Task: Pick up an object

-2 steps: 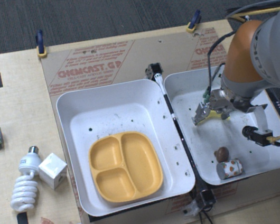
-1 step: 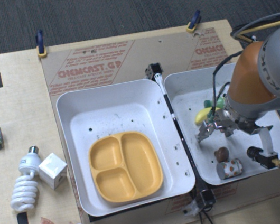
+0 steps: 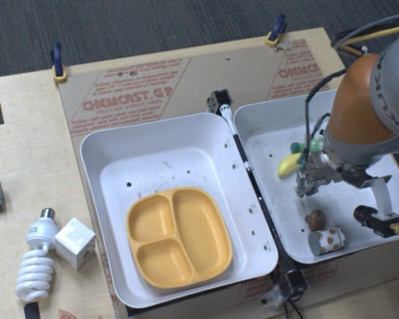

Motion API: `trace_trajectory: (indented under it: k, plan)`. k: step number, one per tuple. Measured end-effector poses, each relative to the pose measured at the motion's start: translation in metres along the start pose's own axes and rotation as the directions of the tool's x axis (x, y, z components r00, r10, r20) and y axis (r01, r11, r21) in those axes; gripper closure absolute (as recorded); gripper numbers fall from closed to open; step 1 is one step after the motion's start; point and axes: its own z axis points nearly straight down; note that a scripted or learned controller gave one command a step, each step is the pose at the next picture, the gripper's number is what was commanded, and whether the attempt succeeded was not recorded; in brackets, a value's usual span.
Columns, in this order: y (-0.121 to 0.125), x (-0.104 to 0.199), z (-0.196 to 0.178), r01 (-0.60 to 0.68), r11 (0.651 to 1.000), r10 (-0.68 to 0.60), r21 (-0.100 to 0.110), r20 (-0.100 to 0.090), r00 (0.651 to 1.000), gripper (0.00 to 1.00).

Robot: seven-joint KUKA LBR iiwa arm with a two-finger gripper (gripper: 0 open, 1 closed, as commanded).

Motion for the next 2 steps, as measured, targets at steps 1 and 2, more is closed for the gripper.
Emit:
trace_trajectory:
  k: [1,2]
  plan:
    - [0.0,0.0,0.0,0.0,1.0,0.0,0.0,0.0,1.0,0.0]
    - [0.001,-0.0007,-0.0098,0.001,1.0,-0.001,-0.002,0.001,1.0,1.0]
